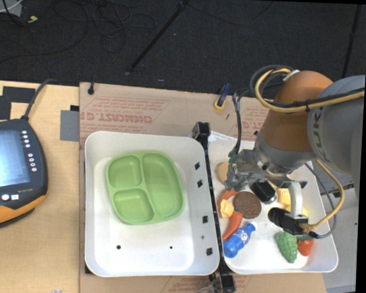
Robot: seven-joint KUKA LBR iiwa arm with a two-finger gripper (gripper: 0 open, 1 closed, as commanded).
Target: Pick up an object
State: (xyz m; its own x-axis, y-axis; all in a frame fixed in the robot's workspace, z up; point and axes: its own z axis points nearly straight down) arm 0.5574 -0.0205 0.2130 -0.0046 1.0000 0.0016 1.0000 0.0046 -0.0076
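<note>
— Inspecting right bin [324, 263]: where is the claw [238, 175]?
— Low at the bin's left side, directly above the brown disc [248, 204], orange carrot [233, 224] and blue bottle [239, 239].
— Holding anything?
— Cannot tell; wrist obscures it.

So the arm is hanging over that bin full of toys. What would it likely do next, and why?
Probably lower the gripper a little further, straight down. It sits low over the right bin, just above the brown round disc and the orange carrot-like toy, and nothing shows between its fingers. I cannot tell whether they are open, so this is a guess.
</note>
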